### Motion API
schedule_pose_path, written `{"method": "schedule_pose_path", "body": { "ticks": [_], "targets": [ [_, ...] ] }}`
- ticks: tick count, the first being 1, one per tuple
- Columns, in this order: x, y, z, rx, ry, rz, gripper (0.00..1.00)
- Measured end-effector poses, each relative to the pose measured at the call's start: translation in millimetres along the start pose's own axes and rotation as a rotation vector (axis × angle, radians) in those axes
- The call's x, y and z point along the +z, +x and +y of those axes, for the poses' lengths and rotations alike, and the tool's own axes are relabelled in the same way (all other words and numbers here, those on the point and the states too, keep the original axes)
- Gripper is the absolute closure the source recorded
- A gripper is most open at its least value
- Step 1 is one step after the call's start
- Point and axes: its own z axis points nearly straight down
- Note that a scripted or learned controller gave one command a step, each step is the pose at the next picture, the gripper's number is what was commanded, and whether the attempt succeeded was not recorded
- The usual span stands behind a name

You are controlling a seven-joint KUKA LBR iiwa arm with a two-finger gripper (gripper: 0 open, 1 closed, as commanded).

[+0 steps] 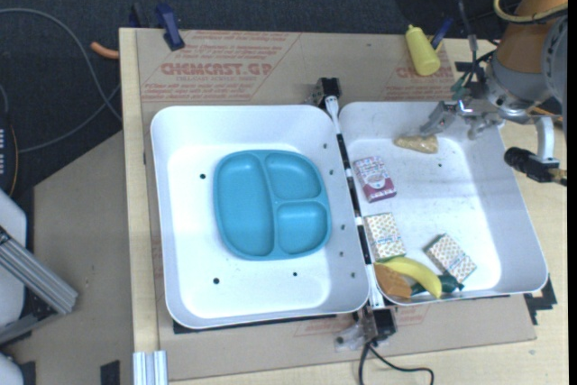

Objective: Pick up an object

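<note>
My gripper (448,115) hangs over the far part of the right bin (505,194), below the grey arm with its orange band (532,50). A flat tan piece (416,142) lies on the bin floor just left of and below the gripper, very close to its tip; whether they touch is unclear. Further forward lie a small pink-and-white box (373,178), two patterned boxes (385,234) (451,257), and a banana (410,273) in the near corner beside an orange item (390,282).
The left bin (180,158) holds a blue divided plate (270,201). A yellow object (421,50) and a blue clamp (169,25) sit on the cardboard behind the bins. A black clip (329,90) joins the bins at the back.
</note>
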Motion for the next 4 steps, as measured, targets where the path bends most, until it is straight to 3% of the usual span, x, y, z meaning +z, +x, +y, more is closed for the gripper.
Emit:
{"method": "schedule_pose_path", "body": {
  "ticks": [1,2,3,4],
  "targets": [
    [-10.5,0.6,0.9,-0.002,-0.002,-0.002,1.0],
    [-53.6,51.1,-56.5,-0.002,0.003,0.003,1.0],
    [-71.6,132.5,-81.3,-0.002,0.005,0.004,1.0],
    [-71.5,131.6,-81.5,-0.001,0.005,0.004,0.0]
  ]
}}
